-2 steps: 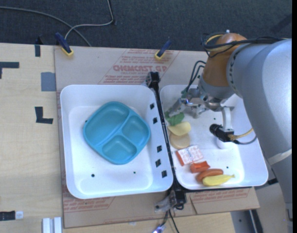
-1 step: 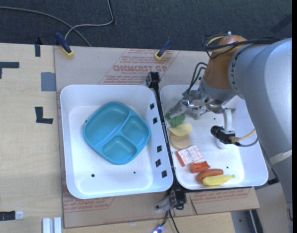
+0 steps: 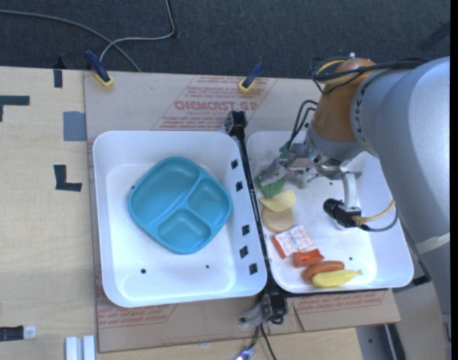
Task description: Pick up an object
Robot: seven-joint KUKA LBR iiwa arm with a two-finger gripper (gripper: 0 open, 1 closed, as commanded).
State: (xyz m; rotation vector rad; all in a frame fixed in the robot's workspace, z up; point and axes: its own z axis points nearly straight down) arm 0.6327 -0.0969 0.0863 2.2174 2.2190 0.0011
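Two white bins sit on cardboard; the arm's bulk hides much of the right bin (image 3: pixel 386 272). Gripper (image 3: pixel 277 172) hangs over a green piece (image 3: pixel 271 186) near the divider, grip unclear.

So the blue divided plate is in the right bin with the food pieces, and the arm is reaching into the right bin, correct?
Not quite. The camera view shows the blue divided plate alone in the left bin. The food pieces lie in the right bin, where the arm reaches in.
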